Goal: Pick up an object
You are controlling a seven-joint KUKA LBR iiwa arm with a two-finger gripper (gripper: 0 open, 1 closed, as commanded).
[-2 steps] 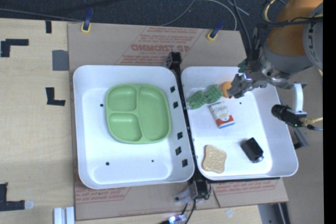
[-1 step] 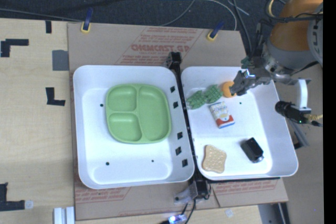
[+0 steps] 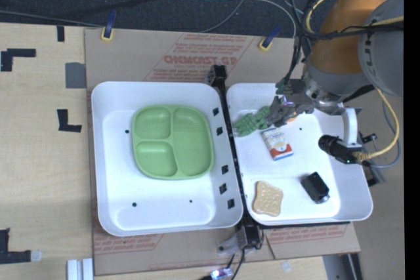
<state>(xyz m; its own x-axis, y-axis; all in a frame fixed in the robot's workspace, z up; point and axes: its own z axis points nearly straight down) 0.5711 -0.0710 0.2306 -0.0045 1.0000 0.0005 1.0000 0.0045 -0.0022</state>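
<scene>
Nearest me, at the near edge of the right bin (image 3: 354, 210), lies a tan biscuit-shaped piece (image 3: 268, 199), flat on the white floor, with a small black block (image 3: 315, 187) a little to its right; both sit well apart from the arm, so they look like candidates left for another try. Farther in, a small white carton with red and blue print (image 3: 278, 143) lies flat near the middle of that bin, and just beyond it to the left a green leafy toy (image 3: 252, 121) sprawls close to the divider between the bins. The pincer (image 3: 286, 108) has its tip down at the right end of that green toy, touching or nearly so, which suggests the program has chosen it as the thing to lift, probably because it sits proud of the floor and offers an edge to pinch. Whether the pincer is apart or clamped together I cannot tell; the wrist and cabling hide the tip from this slanted angle. The left bin (image 3: 105, 141) carries only a green divided plate (image 3: 173, 141), lying flat in the middle, far from the arm's reach for now. Both bins rest on a cardboard sheet (image 3: 190, 56) clipped to the counter (image 3: 39, 141), presumably to keep them from sliding.
</scene>
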